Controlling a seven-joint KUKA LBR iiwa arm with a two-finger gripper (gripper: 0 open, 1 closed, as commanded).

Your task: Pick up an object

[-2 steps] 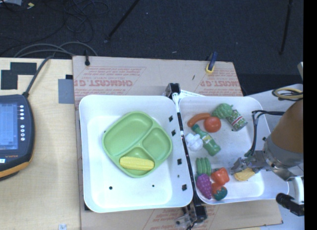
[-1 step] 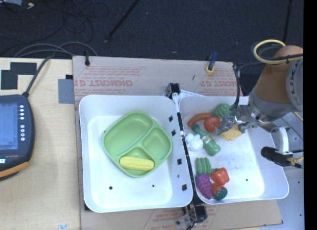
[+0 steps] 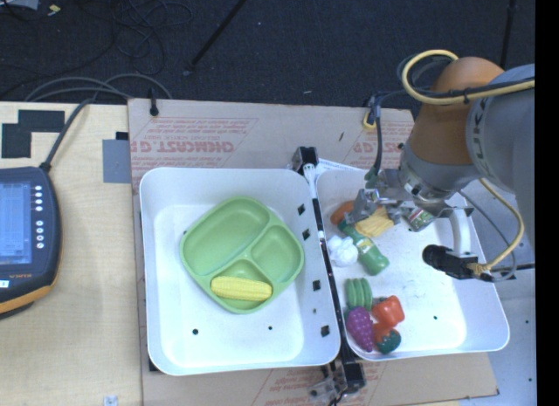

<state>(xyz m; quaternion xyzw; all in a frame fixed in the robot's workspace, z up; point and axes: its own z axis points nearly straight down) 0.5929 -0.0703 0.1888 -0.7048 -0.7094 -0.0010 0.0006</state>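
1. Camera view, looking down at a slant on two white bins side by side on the bench (image 3: 218, 134): left bin (image 3: 166, 308) and right bin (image 3: 472, 326).
2. Claw (image 3: 384, 208) low over the upper part of the right bin, at the end of the grey arm (image 3: 489, 134) reaching in from the right.
3. Finger spread not readable from this angle: cannot tell whether apart or together.
4. Yellow toy piece (image 3: 374, 224) directly under the claw tip, touching or nearly so; grasp not confirmed.
5. Orange-red piece (image 3: 342, 214) just left of the claw, beside the bin divider.
6. White piece (image 3: 342, 251) and green bottle-like toy (image 3: 370, 258) just below the yellow piece.
7. Lower in the right bin, clustered near the front wall: green ridged toy (image 3: 357, 292), purple grapes (image 3: 360, 326), red pepper-like toy (image 3: 388, 311).
8. Left bin: green divided plate (image 3: 240, 238) with a yellow corn cob (image 3: 241, 288) in its front compartment.
9. Handheld pendant (image 3: 22, 230) on the bench at far left.
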